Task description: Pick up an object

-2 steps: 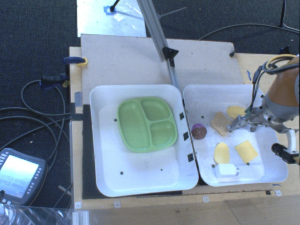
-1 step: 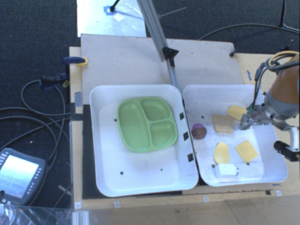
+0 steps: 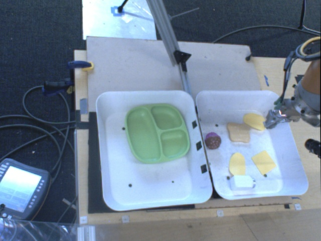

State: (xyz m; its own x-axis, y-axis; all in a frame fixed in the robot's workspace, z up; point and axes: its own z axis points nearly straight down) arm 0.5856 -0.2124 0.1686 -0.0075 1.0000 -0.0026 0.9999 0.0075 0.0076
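Note:
The right bin (image 3: pixel 288 149) holds several small food-like pieces: a yellow oval piece (image 3: pixel 254 121) at the back, a tan toast-shaped piece (image 3: pixel 238 132), a purple-brown ball (image 3: pixel 212 141), a yellow half-round piece (image 3: pixel 237 163), a yellow square slice (image 3: pixel 263 162) and a white block (image 3: pixel 243 181) near the front. My gripper (image 3: pixel 273 119) sits at the bin's right rim, just right of the yellow oval piece. Nothing shows between its fingertips.
The left bin (image 3: pixel 115 185) carries a green three-compartment tray (image 3: pixel 157 132). A slanted metal pole (image 3: pixel 165 26) crosses the back of the bench and ends between the bins. Cables and a handheld pendant (image 3: pixel 20 185) lie on the floor at left.

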